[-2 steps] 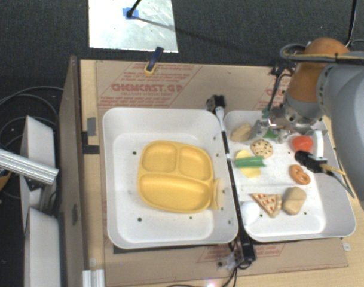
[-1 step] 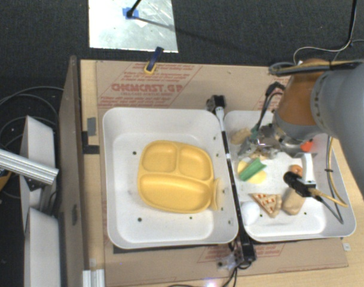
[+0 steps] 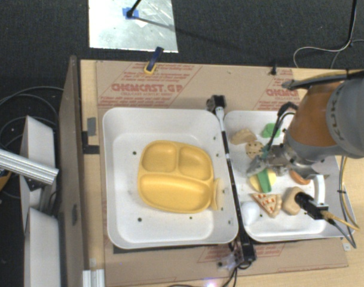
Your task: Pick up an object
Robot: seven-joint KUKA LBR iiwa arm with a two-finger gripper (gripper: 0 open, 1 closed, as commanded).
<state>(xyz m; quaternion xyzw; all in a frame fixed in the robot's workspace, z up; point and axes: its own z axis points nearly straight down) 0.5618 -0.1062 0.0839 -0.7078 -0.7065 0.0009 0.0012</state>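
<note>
The right bin [image 3: 248,227] holds several toy foods. Among them are a pizza slice [image 3: 268,203], a tan roll [image 3: 291,201], a green and yellow piece [image 3: 263,180], two tan biscuits [image 3: 242,137] and a green item [image 3: 269,130]. An orange-red piece [image 3: 299,176] lies partly under the arm. My gripper [image 3: 266,161] is low in this bin, just above the green and yellow piece and beside the lower biscuit [image 3: 253,149]. The arm's wrist hides how it meets these things. I see nothing clearly held.
The left bin [image 3: 119,160] holds a yellow divided plate [image 3: 173,177]. A ridge [image 3: 228,160] separates the two bins. The grey and orange arm [image 3: 325,121] covers the right bin's far right side. Cables [image 3: 343,211] trail past its right rim.
</note>
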